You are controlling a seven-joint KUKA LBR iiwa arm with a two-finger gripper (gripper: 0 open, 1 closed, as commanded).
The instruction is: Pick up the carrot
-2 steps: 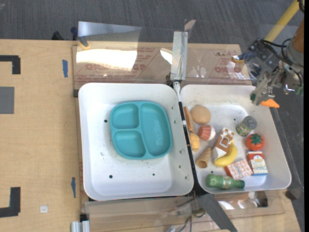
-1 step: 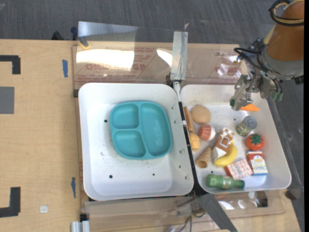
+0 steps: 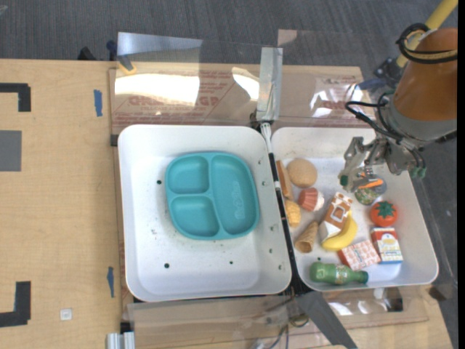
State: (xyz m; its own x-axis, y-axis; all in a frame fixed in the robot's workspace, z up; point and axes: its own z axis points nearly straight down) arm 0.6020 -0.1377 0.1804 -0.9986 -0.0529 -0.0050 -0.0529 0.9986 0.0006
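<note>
The carrot (image 3: pixel 370 187), a small orange piece with a green end, lies in the far right part of the right bin (image 3: pixel 425 267). My gripper (image 3: pixel 362 176) hangs directly over it, its tip at or just above the carrot's upper left side. The grey wrist and orange band rise to the upper right. Whether the carrot is touched or held is hidden by the gripper body.
Crowded around it in the right bin are a red tomato (image 3: pixel 383 213), banana (image 3: pixel 341 235), bun (image 3: pixel 301 171), cone (image 3: pixel 306 235), small cartons (image 3: pixel 389 246) and a green bottle (image 3: pixel 338 273). The left bin (image 3: pixel 138 267) bears a teal divided plate (image 3: pixel 213 195).
</note>
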